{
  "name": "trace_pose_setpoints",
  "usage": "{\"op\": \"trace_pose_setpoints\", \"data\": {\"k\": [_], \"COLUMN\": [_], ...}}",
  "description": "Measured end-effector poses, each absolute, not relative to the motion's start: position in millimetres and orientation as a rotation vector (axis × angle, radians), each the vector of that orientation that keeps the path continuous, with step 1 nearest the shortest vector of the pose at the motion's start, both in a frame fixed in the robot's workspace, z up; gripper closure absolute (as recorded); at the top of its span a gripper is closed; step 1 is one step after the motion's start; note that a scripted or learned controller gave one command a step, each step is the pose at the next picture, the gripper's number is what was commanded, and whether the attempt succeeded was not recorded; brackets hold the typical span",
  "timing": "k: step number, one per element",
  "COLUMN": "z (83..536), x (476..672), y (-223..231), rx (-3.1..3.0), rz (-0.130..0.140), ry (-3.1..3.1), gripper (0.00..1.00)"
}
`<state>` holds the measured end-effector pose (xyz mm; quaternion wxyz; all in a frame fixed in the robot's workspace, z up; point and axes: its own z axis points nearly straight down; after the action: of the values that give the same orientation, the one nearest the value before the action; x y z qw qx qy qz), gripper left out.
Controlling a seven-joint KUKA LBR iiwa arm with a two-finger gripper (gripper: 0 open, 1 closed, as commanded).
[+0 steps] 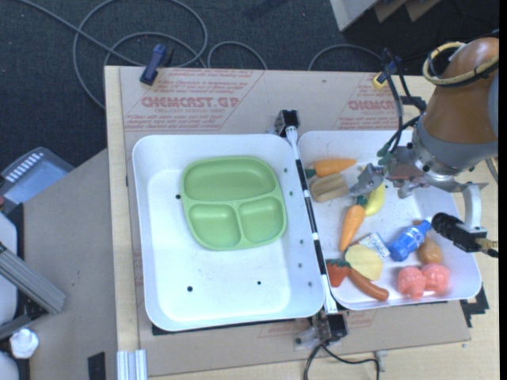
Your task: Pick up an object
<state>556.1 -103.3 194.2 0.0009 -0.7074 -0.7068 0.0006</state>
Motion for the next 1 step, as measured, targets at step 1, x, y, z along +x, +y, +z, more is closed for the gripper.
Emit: {"op": "trace_pose_setpoints", "data": {"k": [1], "z": [84.5], "x": [553.4], "y": [-115.2], "rx": [-2.223], "rz": [0.0], "ry": [-2.22], "gripper": [0.0]}}
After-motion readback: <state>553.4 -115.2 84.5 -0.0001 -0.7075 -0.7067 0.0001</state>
